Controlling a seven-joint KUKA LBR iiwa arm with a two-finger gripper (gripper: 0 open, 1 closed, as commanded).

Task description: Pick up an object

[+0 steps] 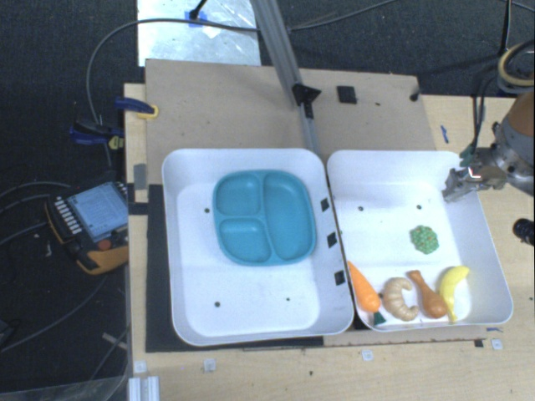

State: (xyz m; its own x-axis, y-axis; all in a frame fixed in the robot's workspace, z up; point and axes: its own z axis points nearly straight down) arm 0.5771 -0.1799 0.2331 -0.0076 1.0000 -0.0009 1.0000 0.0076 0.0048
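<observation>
My pincer [456,184] sits at the right bin's [393,167] far right rim, above the toys; can't tell its state (too small and blurred); nothing seen between the fingers. Green ball [425,239] lies alone mid-bin, well below the pincer; carrot [363,285], croissant [399,298], drumstick [427,294] and banana [452,287] are crowded along the near wall, 4 in a row. Left bin [192,307] holds a blue 3-compartment plate [264,217].

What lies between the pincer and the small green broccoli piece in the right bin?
Nothing: the camera view shows bare white bin floor between the pincer and the small green broccoli piece.
</observation>
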